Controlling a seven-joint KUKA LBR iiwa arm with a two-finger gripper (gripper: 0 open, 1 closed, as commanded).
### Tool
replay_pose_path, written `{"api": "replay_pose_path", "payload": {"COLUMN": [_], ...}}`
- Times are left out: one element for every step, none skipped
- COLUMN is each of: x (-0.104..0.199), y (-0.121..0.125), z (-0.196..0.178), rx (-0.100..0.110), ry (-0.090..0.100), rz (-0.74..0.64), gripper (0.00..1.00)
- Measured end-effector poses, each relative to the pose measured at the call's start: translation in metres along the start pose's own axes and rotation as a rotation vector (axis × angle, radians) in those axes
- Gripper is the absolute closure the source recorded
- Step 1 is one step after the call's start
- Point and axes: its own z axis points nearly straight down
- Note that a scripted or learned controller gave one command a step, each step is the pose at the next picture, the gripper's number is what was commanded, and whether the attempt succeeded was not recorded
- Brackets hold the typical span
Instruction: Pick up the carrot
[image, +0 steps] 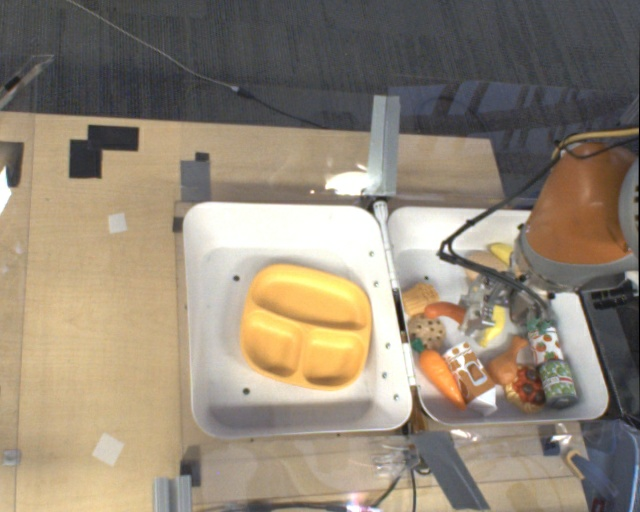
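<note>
Down at the near edge, a metal bracket and some loose cable sit on the bench, a pale wooden top with a few black patches and small squares of tape on it. Beyond the bench, dark grey carpet, with a thin cable running across it.

Two white bins side by side. The left bin carries a yellow tray with three compartments, lying flat in the middle. The right bin is crowded with toy food.

The carrot lies in the right bin's near-left part, close to the wall between the bins, its tip pointing up-left. Just right of it, touching, a small brown-and-white carton. A cookie sits just above the carrot, and a bottle stands off towards the right wall.

My gripper is low over the middle of the right bin, above the carrot and apart from it. My orange band bulks behind it. Fingers spread or pressed together? I cannot tell from here; the clutter hides them.
</note>
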Motion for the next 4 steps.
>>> {"api": "replay_pose_path", "payload": {"x": [-0.009, -0.045, -0.027, -0.020], "y": [0.026, -0.020, 0.008, -0.053], "z": [0.034, -0.048, 0.054, -0.114], "rx": [-0.001, 0.001, -0.002, 0.003], "ry": [-0.004, -0.013, -0.010, -0.020], "rz": [0.204, 0.033, 0.169, -0.069], "gripper": [1.00, 1.00, 1.00, 1.00]}}
